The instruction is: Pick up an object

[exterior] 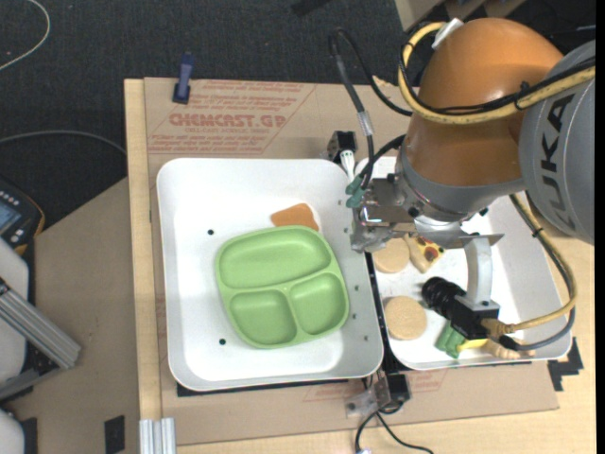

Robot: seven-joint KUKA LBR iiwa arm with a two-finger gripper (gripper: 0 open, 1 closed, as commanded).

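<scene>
Green divided tray (pixel 281 287): three compartments, upright, tilted slightly, centre of the left bin. Orange flat piece (pixel 295 217): just beyond the tray's upper rim. Two tan round discs, right bin: one (pixel 408 319) lower centre, one (pixel 390 257) above it, partly hidden.

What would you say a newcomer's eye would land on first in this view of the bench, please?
Most likely the big orange band of the arm, looming over the right bin and hiding much of it. Next comes the light green divided tray, lying in the middle of the left bin with an orange piece peeking out at its far edge. Two round tan discs lie in the right bin below the arm.
</scene>
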